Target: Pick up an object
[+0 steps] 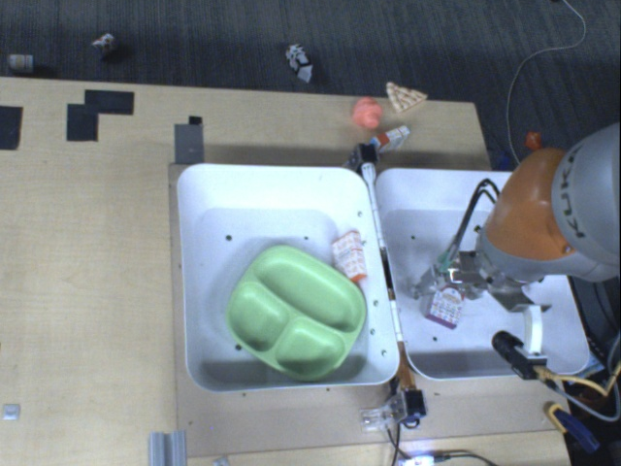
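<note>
My gripper point(444, 285) is low over the middle of the right bin point(417, 202), with the grey and orange arm reaching in from the right. Right at its tip a small white card with purple print point(444, 310) lies on the bin floor, touching or nearly touching the tip. I cannot make out whether the card is between the tips. In the left bin point(209, 202) a green divided plate point(296, 309) lies slightly tilted, and a small white and orange packet point(348, 254) sits by its upper right edge.
Beyond the bins, on the bench's far edge, lie a pink ball point(367, 113), a pale wedge-shaped piece point(406, 96) and a small orange-capped tube point(390, 139). The divider between the bins point(380, 250) runs just left of the gripper.
</note>
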`<state>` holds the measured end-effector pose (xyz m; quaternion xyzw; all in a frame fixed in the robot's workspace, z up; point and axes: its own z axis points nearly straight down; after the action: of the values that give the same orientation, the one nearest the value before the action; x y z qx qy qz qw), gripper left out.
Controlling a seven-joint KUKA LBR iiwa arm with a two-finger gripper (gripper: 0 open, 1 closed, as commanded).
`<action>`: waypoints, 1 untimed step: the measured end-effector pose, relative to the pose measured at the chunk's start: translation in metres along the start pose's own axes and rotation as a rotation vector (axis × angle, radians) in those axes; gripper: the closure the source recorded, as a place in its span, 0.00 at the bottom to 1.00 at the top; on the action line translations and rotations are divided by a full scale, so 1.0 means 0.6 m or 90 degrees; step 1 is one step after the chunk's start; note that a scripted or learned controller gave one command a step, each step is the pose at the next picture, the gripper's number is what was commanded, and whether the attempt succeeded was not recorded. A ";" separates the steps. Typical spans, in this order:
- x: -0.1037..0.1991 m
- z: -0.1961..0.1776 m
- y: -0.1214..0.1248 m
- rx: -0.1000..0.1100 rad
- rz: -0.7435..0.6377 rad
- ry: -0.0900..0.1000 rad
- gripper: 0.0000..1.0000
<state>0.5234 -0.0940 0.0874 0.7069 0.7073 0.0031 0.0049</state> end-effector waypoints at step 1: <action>0.001 -0.018 0.004 -0.004 -0.001 0.000 1.00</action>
<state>0.5255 -0.0933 0.0985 0.7064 0.7078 0.0052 0.0071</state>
